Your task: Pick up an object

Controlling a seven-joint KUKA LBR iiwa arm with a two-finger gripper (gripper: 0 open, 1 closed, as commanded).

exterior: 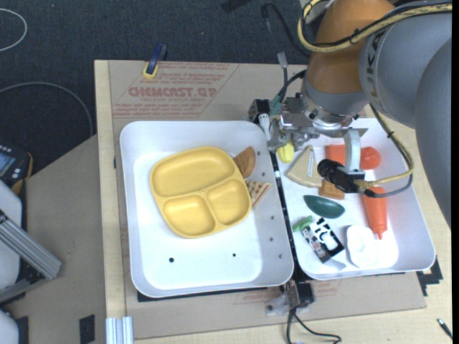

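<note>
The arm reaches in from the right and hangs over the far part of the right bin (423, 246), with the gripper (315, 131) low above the bin's far left corner. Whether the end effector is wide, narrow or holding anything cannot be told, since the wrist covers it. No object is seen lifted, so the pick appears not yet done. Candidate objects lie in the right bin: an orange carrot-shaped toy (377, 213), a dark green leaf-shaped piece (325, 206), a white round item (362, 246), a small black-and-white item (323, 239) and a small yellow piece (285, 151) just beside the gripper. The left bin (143, 264) bears a yellow divided plate (197, 190) with a brown piece (246, 161) at its right edge. The objects in the right bin lie close together, which may hinder a clean grasp.
</note>
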